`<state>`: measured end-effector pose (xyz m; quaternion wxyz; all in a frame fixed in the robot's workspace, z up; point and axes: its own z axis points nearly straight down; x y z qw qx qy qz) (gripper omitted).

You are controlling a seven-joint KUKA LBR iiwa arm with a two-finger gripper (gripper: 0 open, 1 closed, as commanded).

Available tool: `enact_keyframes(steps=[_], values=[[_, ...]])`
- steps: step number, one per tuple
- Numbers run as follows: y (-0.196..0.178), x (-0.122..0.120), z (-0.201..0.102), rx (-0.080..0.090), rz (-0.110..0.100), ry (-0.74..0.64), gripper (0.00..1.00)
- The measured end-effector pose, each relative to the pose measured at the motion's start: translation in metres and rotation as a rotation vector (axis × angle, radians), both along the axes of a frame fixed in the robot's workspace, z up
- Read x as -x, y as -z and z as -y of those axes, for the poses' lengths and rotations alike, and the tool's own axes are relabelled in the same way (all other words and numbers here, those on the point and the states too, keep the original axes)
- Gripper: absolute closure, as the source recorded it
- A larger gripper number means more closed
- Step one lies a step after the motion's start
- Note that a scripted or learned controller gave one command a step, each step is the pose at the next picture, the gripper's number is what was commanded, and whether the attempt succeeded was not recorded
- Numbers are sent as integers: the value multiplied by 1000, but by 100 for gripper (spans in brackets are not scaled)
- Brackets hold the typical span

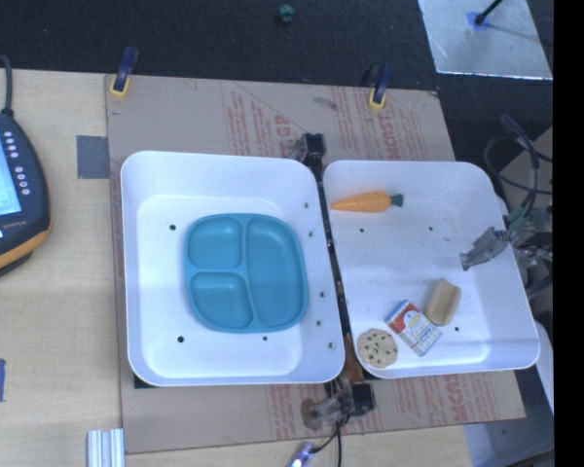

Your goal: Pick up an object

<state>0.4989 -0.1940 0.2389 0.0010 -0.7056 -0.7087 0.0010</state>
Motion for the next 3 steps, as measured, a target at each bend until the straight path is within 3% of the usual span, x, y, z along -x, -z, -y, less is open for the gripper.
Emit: enact_keyframes(steps=[1,2,3], values=[[148,-13,-15,0,-2,-1,0],[138,-13,-14,2,-2,-4,100],[47,-40,-110,-1,2,-1,100]])
